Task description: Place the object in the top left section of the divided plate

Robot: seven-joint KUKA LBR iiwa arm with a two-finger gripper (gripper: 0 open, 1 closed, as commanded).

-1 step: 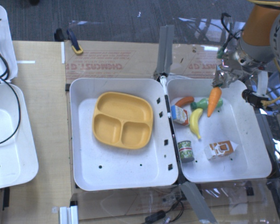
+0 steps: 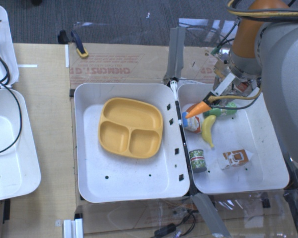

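Orange tapered carrot (image 2: 197,109) in right bin (image 2: 253,170), yellow 3-section plate (image 2: 131,128) left, jaws' state unclear

You'll find the yellow divided plate (image 2: 131,128) flat in the left bin (image 2: 89,172), slightly turned. The orange carrot (image 2: 196,109) is slanted in the right bin (image 2: 258,172), near the shared wall.

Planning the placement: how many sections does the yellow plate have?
3 in the divided plate: a wide section across the top, below it a left section and a right section. None hidden.
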